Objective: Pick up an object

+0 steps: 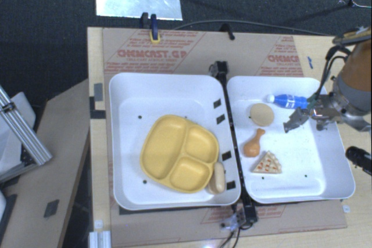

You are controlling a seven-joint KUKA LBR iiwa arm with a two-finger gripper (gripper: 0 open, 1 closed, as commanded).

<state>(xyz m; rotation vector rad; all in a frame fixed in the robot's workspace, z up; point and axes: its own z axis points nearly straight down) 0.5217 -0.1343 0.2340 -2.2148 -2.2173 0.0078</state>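
The right bin (pixel 334 183) holds a blue bottle with a white cap (pixel 286 101), a round tan bun (pixel 262 114), an orange chicken drumstick (pixel 253 143) and a triangular pizza slice (pixel 267 164). My gripper (pixel 306 117) hangs over the right part of this bin, just right of the bun and below the bottle. Its dark fingers point left and down, and nothing shows between them.
The left bin (pixel 125 125) bears a yellow divided plate (pixel 180 152) with a beige bread roll (pixel 218 177) at its lower right edge. A black divider with clips (pixel 231 130) runs between the bins. Cables cross the bench top behind the bins.
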